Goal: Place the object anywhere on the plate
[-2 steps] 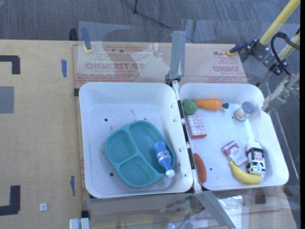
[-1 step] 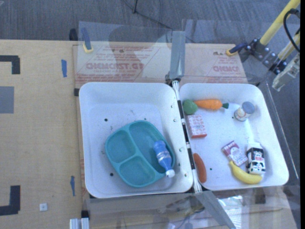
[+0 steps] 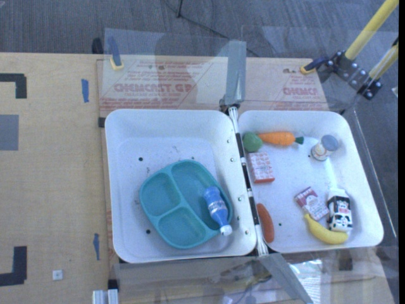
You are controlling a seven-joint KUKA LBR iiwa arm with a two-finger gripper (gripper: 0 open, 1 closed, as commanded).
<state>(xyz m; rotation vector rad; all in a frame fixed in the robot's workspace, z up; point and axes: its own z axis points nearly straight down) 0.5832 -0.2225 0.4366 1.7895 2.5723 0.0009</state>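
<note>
A teal divided plate [image 3: 166, 196] lies in the left white bin [image 3: 130, 138], toward its front. A small blue water bottle [image 3: 216, 209] rests on its side in the plate's right compartment, with its white cap pointing to the front right. The plate's other two compartments hold nothing.
The right bin [image 3: 357, 170] holds a carrot [image 3: 276, 138], a green ball [image 3: 253, 142], a red-and-white box [image 3: 261, 168], a small can [image 3: 325, 147], a small red packet [image 3: 308, 199], a cow-print carton [image 3: 339, 211], a banana [image 3: 324, 231] and a sausage [image 3: 266, 222]. A yellow pole [image 3: 373, 24] stands at the top right.
</note>
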